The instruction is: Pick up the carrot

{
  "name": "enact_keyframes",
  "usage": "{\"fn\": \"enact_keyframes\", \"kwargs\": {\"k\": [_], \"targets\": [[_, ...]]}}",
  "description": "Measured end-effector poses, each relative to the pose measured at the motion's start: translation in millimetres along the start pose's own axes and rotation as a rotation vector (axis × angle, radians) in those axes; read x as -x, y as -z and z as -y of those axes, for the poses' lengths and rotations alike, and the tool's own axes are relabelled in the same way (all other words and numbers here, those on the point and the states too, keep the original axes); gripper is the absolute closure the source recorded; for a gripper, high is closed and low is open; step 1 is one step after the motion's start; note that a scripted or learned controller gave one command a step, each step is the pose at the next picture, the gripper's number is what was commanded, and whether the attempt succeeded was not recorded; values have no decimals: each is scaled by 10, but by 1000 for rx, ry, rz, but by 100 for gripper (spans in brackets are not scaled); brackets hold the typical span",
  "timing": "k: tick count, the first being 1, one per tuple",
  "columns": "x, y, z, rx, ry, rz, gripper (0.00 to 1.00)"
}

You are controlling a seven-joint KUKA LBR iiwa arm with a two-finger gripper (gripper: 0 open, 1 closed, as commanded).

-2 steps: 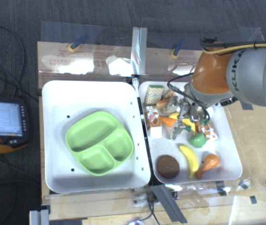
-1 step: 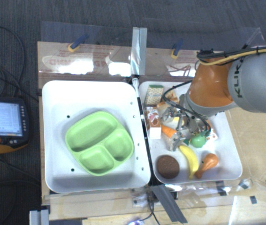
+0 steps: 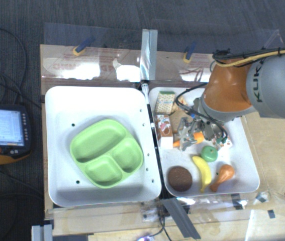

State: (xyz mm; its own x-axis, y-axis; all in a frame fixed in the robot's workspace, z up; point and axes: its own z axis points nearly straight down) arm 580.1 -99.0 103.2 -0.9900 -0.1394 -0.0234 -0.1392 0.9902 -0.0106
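Observation:
The carrot (image 3: 198,136) is an orange piece lying in the middle of the right bin (image 3: 248,157). Most of it is hidden under the gripper, and a small orange end pokes out at the left. My gripper (image 3: 190,135) hangs low directly over the carrot, beneath the orange wrist band (image 3: 227,87). Its metal parts and cables cover the carrot's middle, so I cannot make out contact or grasp.
The right bin also holds a banana (image 3: 202,171), a green round item (image 3: 210,153), a brown ball (image 3: 179,177), an orange-brown pear shape (image 3: 223,175) and snack packets (image 3: 165,103) along its left wall. A green divided plate (image 3: 107,152) lies in the left bin (image 3: 62,104).

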Motion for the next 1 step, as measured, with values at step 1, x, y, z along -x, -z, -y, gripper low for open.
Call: {"fn": "enact_keyframes", "kwargs": {"k": [1], "targets": [[52, 1250, -573, 9, 52, -8, 100]]}}
